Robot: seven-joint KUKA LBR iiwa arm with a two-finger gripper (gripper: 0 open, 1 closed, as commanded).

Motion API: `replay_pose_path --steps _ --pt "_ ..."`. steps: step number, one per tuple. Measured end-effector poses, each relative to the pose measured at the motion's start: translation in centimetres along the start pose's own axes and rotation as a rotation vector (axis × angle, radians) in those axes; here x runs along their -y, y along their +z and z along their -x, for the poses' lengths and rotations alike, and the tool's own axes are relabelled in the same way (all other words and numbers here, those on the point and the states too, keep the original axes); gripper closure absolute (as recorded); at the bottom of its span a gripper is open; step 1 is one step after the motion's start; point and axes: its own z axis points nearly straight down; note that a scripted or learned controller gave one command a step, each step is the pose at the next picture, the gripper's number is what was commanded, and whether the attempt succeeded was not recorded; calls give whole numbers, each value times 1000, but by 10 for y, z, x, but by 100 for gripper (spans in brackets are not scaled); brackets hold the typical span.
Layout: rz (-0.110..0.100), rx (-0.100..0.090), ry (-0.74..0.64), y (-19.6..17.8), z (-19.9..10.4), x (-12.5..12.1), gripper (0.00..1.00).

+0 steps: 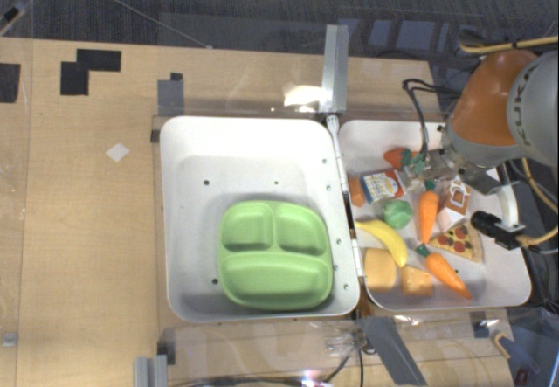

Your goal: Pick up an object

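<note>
**Right now: pincer low over the right bin's toy food**

Currently my pincer [425, 169] sits low over the far part of the right bin [520, 289], w/ the arm [507, 106] coming in from the right. Can't tell if it's wide or narrow, too small and cluttered there, and nothing visibly sits in its grip.

Objs in the right bin: a red piece [397, 155] just left of the pincer, a small printed packet [381, 186] nearer, a green ball [398, 214] near that. An upright carrot [427, 212] lies just near of the pincer; a 2nd carrot [447, 274] rests toward the near right corner. Banana [386, 239] curves by the left wall, tan blocks [380, 269] near it, pizza slice [458, 241] to the right.

Left bin [188, 158] holds a green divided tray [276, 255] in its near half. Both bins sit on the worktop [79, 228].
</note>
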Motion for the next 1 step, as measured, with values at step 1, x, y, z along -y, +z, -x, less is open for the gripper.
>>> replay_pose_path --steps 1 --pt "-11 0 141 13 -23 90 0"
